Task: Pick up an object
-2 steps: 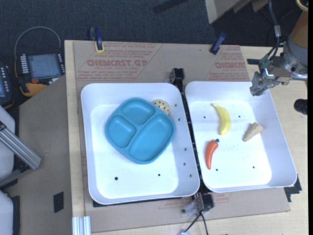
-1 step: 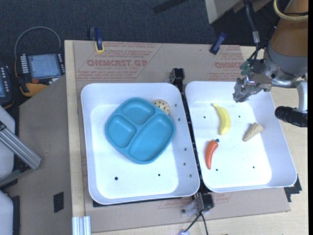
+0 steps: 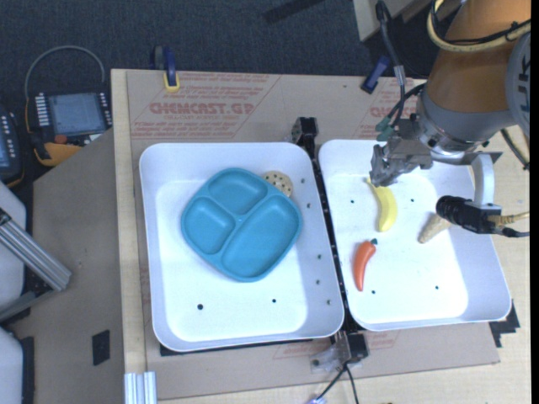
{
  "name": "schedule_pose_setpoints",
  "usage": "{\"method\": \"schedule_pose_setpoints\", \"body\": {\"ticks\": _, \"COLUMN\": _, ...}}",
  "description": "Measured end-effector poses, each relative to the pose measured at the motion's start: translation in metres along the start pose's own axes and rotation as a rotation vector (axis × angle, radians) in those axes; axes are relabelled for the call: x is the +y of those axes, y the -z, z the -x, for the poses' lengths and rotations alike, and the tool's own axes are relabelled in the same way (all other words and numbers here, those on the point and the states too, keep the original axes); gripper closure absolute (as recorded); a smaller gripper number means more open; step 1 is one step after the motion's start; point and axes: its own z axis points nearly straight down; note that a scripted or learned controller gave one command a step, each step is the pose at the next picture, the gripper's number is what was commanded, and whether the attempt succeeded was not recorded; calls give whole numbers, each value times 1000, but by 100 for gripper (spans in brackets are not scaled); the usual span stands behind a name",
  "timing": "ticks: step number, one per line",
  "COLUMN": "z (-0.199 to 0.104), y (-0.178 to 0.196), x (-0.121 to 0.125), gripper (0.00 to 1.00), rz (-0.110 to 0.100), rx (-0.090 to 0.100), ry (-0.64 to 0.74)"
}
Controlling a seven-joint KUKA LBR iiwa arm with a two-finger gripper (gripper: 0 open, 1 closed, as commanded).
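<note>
A: Near edge first: right bin (image 3: pixel 480 305) has a red chili pepper (image 3: pixel 364 263) lying near its left wall. Just past it, a yellow banana (image 3: pixel 386 208). A tan cone-shaped piece (image 3: pixel 430 229) sits to the right of those, type unclear.

B: Left bin (image 3: pixel 168 251)?

A: Blue divided plate (image 3: pixel 242 223) in the middle, a cookie (image 3: pixel 278 180) tucked at its far right rim. Not where the arm is working.

B: End effector?

A: End effector (image 3: pixel 386 173) is at the banana's far end, right over its tip. Can't tell how it's set, or whether it's touching; wrist body blocks the view.

B: Step?

A: Looks like the approach/descend onto the banana. Nothing lifted; banana lies flat on the bin floor.

B: Next?

A: Probably needs a close across the banana's narrow width, then a straight lift. Grip near the tip risks it pivoting or slipping out.
</note>
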Motion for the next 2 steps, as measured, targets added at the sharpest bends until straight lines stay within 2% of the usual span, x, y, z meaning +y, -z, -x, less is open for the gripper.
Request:
{"method": "schedule_pose_setpoints", "body": {"ticks": 1, "z": -42, "y": -25, "x": -19, "gripper": 100, "rz": -3, "rx": 0, "ry": -2}}
{"method": "schedule_pose_setpoints", "body": {"ticks": 2, "z": -82, "y": -34, "x": -35, "gripper": 100, "rz": -2, "rx": -1, "ry": -2}}
